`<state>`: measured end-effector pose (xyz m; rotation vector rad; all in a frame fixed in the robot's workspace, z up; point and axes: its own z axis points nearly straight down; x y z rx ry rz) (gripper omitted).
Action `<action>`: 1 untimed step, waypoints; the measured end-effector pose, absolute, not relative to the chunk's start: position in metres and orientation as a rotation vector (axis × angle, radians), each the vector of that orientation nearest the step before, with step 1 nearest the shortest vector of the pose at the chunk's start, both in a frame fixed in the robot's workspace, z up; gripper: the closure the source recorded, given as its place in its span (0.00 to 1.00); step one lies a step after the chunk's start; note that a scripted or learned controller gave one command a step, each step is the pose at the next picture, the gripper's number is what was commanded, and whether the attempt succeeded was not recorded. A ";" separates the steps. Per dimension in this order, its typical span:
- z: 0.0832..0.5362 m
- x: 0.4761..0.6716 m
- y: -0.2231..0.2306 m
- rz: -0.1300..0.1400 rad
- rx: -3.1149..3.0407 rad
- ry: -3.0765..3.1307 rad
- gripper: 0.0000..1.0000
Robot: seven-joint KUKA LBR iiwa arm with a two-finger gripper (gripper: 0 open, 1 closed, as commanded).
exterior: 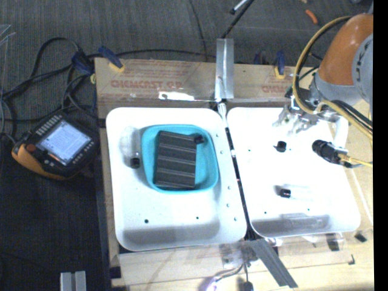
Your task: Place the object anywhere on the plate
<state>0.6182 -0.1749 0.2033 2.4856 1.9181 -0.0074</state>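
Wooden bench [182, 80] on dark carpet, topped with two white bins side by side. Over the right bin [339, 205], near its far edge, hung the gripper [292, 121] with metal fingers [282, 119] spread apart, nothing between them. Reached in from the right on a grey arm with an orange band [347, 47]. Below the gripper, on the bin floor, lay two small black bits [280, 145]. Well apart, in the left bin [176, 229], sat the blue plate [209, 162], with the dark ribbed block [175, 159] lying flat on it. Left of the bench lay a handheld control pendant [57, 145].
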 end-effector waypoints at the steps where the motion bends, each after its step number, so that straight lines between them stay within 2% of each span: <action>1: 0.203 0.618 -0.175 -0.007 2.485 1.918 0.00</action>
